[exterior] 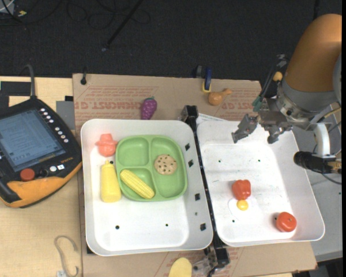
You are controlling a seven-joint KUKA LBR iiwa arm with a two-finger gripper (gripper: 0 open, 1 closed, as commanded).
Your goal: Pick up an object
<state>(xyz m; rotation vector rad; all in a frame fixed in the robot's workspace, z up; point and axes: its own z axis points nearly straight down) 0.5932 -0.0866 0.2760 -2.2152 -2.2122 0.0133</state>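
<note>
My gripper (258,133) hangs over the far edge of the right bin (311,183), its two fingers spread open with nothing between them. Below it in that bin lie a red pepper (241,188) with a small yellow piece (242,204) beside it, and a red tomato (285,221) near the front right corner. The left bin (138,235) holds a green divided plate (127,154) with a cookie (165,164) and a corn cob (137,183) on it. A yellow bottle (109,182) and a pink piece (106,145) lie left of the plate.
A purple grape bunch (148,107) and an orange-brown toy (218,96) rest on the cardboard behind the bins. A yellow lemon (180,266) sits in front of the bins. A teach pendant (26,149) lies at the left.
</note>
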